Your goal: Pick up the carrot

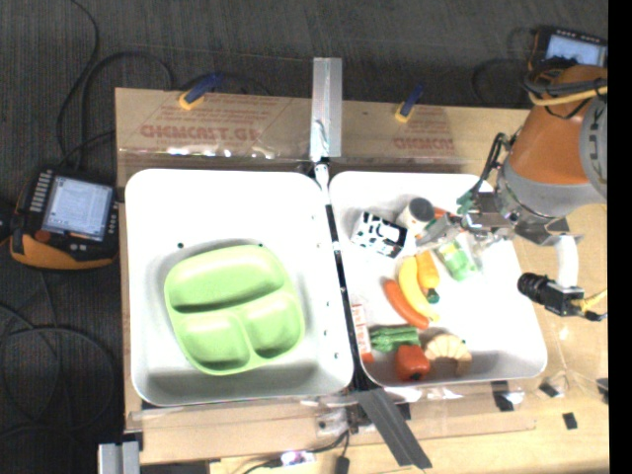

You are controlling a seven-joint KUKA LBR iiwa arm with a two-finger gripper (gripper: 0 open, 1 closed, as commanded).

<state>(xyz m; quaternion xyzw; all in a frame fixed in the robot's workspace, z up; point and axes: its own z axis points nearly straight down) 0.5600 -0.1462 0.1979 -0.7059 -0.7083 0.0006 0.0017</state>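
Observation:
The carrot (403, 302) is an orange, tapered piece lying slantwise in the middle of the right bin (513, 344). Its right side touches a yellow banana (429, 276). My gripper (458, 229) hangs over the upper middle of the same bin, up and to the right of the carrot and apart from it. A small green object (455, 262) lies just below the gripper. The arm's orange band (553, 151) is at the right.
A black-and-white item (379, 233) and a small grey cylinder (420, 208) lie near the right bin's upper left. A green vegetable (394, 340), a red one (413, 362) and a tan piece (448, 350) crowd its front. A green divided plate (234, 306) sits in the left bin (148, 215).

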